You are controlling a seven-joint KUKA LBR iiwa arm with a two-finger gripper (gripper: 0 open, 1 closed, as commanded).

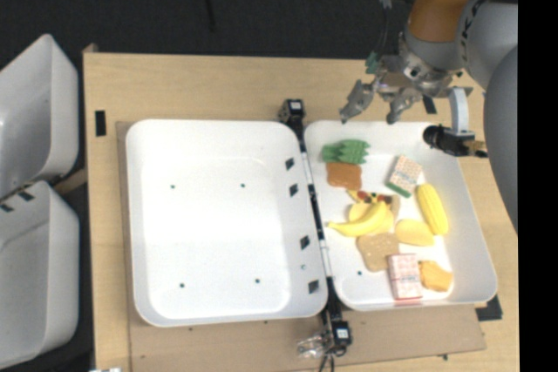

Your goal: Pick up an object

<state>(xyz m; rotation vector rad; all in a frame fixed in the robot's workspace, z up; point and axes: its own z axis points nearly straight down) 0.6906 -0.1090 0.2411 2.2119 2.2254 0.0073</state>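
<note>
Camera view, taken from its near edge outward: a pink box (403, 275) and an orange wedge (436, 276) are seen at the near end of the right bin (475, 270), then a tan slice (377, 251), a glossy banana (364, 222), a ribbed corn cob (432, 209), a brown piece (343, 176) and a leafy green piece (346, 152), all looking like smooth moulded plastic on the shallow white tray; the left bin (157, 187) lies alongside. Farther off, the gripper (377, 104) is held above the far rim with its fingers spread apart and nothing between them. The step is judged to be the approach, so a target must be chosen, the wrist lowered and the fingers closed on it.
</note>
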